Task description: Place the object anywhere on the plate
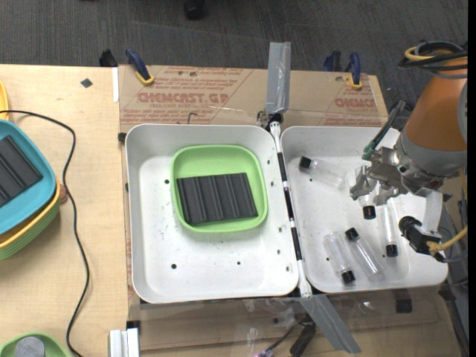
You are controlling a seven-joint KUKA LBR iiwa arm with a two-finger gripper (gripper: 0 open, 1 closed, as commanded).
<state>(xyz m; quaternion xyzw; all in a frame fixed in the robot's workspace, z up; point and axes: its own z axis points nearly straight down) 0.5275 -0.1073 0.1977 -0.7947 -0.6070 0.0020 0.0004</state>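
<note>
A square green plate (pixel 253 162) holding a black ridged insert (pixel 217 198) sits in the left white bin (pixel 149 259). Several clear vials with black caps lie in the right bin (pixel 320 199): one at the back left (pixel 311 166), two near the front (pixel 338 257) (pixel 363 253), and one further right (pixel 389 233). My gripper (pixel 369 190) hangs low over the right bin's middle right. A black-capped vial (pixel 368 212) lies right below its tip, and I cannot make out whether it is held.
A metal divider (pixel 286 199) separates the two bins. Cardboard (pixel 193 91) with blue clamps lies behind them. A teal and yellow tray stack (pixel 26 192) and a black cable (pixel 74 222) are on the wooden bench to the left.
</note>
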